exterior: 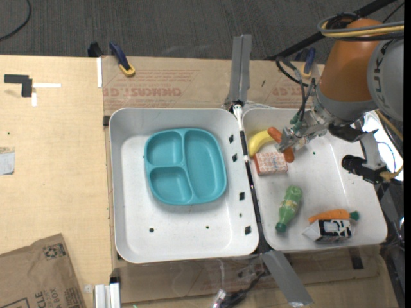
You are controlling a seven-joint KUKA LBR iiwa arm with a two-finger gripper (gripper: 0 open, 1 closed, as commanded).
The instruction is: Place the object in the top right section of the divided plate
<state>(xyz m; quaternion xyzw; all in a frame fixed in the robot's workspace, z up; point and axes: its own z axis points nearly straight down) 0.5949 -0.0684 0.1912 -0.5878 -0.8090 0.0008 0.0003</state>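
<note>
Gripper [290,140] hovers over the banana [258,140] (grip state impossible to tell), likely seeking cargo for the divided plate [186,167].

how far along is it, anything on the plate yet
Nothing looks done: the teal divided plate in the left bin holds nothing. In hand: the claw is down in the right bin by the banana and an orange piece; no grasp is visible. Left: pick, carry over, place top right.
</note>
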